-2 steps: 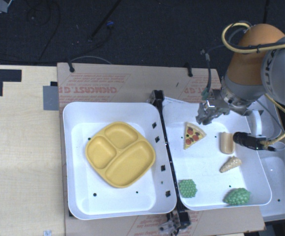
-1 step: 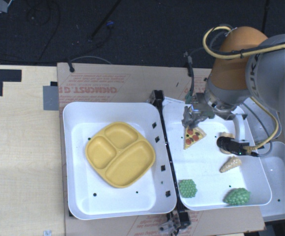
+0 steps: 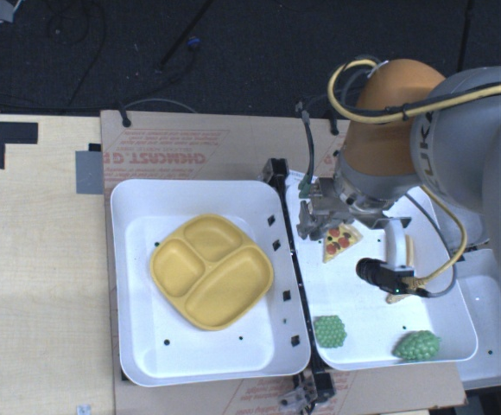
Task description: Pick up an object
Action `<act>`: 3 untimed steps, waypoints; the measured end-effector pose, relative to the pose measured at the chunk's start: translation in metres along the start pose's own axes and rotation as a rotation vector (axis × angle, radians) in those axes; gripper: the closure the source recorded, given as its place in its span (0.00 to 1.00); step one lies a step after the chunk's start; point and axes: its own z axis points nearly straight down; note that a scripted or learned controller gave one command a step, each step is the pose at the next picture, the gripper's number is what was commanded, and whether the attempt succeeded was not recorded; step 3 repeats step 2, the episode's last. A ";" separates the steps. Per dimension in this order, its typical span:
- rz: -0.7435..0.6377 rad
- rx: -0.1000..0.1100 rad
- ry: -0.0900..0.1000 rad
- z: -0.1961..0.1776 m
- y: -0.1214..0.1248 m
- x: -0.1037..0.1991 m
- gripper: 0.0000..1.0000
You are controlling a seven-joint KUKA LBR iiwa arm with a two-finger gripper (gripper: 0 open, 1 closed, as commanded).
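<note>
The arm (image 3: 423, 137) enters from the right and hangs over the right bin (image 3: 458, 314), hiding that bin's upper half. The gripper (image 3: 318, 219) sits low at the bin's upper left, near the divide between the bins. It is dark and crowded by cables, and the state of its fingers cannot be told. A pizza slice (image 3: 340, 241) lies just beside the gripper, on its lower right; whether they touch is unclear, and part of the slice may be covered. Two green clumps rest near the bin's front edge: one (image 3: 329, 330) at the left, one (image 3: 417, 345) toward the right, well apart. A yellow plate (image 3: 212, 271) with three sections lies tilted in the left bin (image 3: 138, 232). The desk (image 3: 34, 275) is cut off at the left.
</note>
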 end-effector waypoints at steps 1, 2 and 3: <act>0.000 0.001 -0.001 -0.007 -0.029 0.044 1.00; 0.000 0.001 -0.002 0.000 -0.052 0.102 1.00; 0.000 0.001 -0.002 0.000 -0.052 0.102 1.00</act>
